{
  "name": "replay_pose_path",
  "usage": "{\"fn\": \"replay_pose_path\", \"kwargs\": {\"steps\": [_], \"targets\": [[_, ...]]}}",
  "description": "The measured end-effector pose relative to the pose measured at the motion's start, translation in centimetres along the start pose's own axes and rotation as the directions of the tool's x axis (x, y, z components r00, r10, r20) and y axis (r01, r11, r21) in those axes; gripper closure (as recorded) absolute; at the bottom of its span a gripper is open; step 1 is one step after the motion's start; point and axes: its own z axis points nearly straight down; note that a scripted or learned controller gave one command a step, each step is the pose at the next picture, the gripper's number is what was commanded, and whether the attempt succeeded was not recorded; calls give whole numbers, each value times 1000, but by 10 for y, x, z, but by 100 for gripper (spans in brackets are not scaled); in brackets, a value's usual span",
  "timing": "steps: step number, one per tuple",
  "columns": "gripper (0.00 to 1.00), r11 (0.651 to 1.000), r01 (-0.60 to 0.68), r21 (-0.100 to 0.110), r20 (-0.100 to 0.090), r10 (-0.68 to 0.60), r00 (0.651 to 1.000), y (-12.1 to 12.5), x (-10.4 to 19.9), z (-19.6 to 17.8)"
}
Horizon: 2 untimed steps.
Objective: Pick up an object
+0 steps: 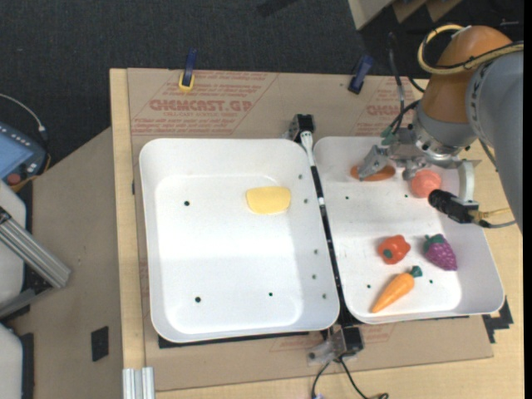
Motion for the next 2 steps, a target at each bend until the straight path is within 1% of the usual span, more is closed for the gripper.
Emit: {"fn": "replay_pose_path", "kwargs": {"steps": [1, 2], "targets": [[0, 1000, 0, 15, -3, 0, 1000, 12, 10, 24], [0, 1000, 1, 18, -4, -1, 1000, 11, 46, 23]]}}
